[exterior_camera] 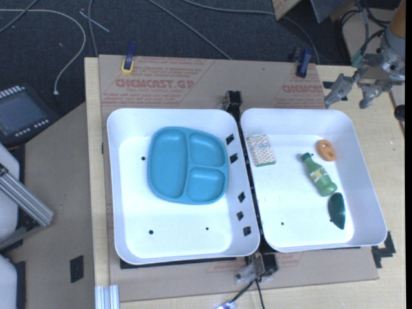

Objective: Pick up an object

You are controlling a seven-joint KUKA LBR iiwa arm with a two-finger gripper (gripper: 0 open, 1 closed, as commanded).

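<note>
Right now the desk [96,172] carries two white bins: the left bin [129,224] has a blue divided plate [188,165], the right bin [367,192] has four small things. The claw [353,93] hangs off the right bin's far right corner, outside the rim, fingers spread apart, nothing between them. Nearest candidate looks like the green bottle [319,174]: it lies nearer the camera and a bit left of the claw, long axis running roughly far-to-near with a slight slant, cap end toward the claw. A dark green object [337,210] sits just past its near end. A patterned box [261,150] lies farther left. An orange ring [326,150] sits just beside the bottle cap, closest to the claw.
</note>
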